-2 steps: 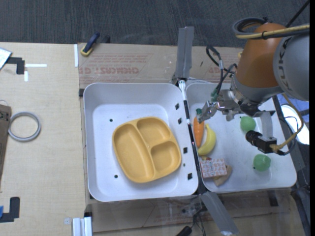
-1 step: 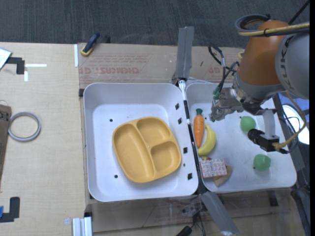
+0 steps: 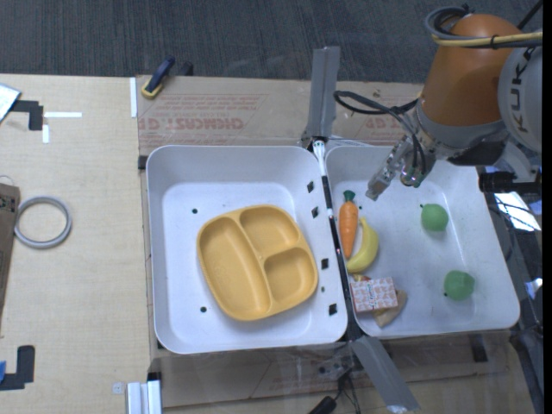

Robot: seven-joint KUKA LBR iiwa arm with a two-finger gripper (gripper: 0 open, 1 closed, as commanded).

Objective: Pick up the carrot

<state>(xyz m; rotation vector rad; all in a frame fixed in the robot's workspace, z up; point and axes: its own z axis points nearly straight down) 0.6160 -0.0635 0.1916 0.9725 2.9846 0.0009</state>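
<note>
Hovering end effector [image 3: 395,178], grip state unclear; carrot [image 3: 348,223] lower-left, apart, against banana [image 3: 366,247].

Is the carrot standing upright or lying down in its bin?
Lying down. The carrot lies flat in the right bin, green top pointing away from the camera, resting against the banana.

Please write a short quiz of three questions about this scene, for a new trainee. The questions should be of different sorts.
1. True or false: the carrot lies in the right bin, against the banana.
2. What sits in the left bin? A) yellow divided plate B) a roll of tape C) a green ball
3. Fill in: the tool hovers above the right bin, up and to the ____ of the carrot in the camera view.

Key: 1 true. 2 A. 3 right.
</note>
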